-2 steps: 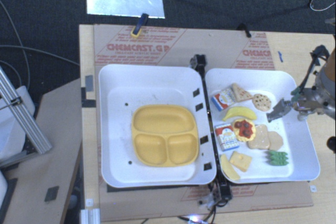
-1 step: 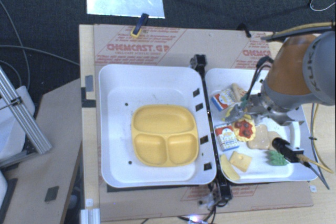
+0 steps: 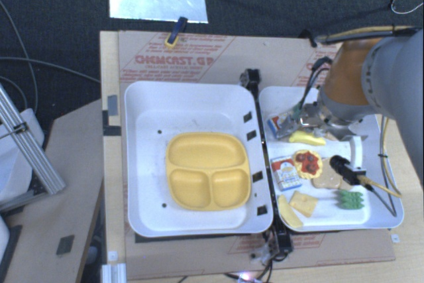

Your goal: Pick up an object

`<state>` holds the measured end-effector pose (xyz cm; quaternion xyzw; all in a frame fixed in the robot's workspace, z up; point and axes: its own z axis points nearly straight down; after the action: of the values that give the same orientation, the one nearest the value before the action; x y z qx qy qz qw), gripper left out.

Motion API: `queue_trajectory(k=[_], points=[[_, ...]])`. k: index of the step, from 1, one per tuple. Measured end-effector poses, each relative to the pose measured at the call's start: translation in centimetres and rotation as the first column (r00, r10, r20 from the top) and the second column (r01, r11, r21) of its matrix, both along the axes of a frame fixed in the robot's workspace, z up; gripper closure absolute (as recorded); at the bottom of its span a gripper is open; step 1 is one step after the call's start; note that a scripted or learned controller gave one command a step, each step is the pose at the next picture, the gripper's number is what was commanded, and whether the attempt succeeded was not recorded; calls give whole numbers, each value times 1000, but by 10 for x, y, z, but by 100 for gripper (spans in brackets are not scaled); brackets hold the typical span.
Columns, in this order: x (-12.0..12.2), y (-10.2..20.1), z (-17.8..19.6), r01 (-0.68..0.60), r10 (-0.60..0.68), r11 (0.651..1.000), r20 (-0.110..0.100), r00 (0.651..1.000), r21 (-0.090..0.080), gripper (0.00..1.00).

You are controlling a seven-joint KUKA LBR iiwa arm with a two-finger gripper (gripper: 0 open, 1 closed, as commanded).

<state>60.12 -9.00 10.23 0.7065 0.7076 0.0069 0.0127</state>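
Hovering gripper [image 3: 297, 120], state impossible to tell, sat just beside banana [image 3: 307, 138]; packet [image 3: 281, 124] near banana risked deflected, empty grasp.

You see two white bins side by side on the table [image 3: 76, 142]. In the left bin [image 3: 199, 106], a yellow divided plate [image 3: 209, 169] lies flat near the middle. The arm reaches in from the right, and its gripper [image 3: 299, 119] hangs over the far left part of the right bin [image 3: 278, 97], just beside a small colourful packet [image 3: 281, 124] and a yellow banana [image 3: 307, 138]. Nearer to you lie a red pizza slice [image 3: 307, 162], a red and white carton [image 3: 286, 174], a tan bread slice [image 3: 326, 179], a cheese wedge [image 3: 305, 203] and a green toy [image 3: 351, 199].
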Motion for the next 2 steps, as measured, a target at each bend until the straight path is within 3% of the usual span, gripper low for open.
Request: queue_trajectory(k=[1, 2], points=[[64, -17, -10, 5, -5, 1000, -62, 998, 12, 0], [39, -1, -12, 3, -3, 1000, -11, 1000, 3, 0]])
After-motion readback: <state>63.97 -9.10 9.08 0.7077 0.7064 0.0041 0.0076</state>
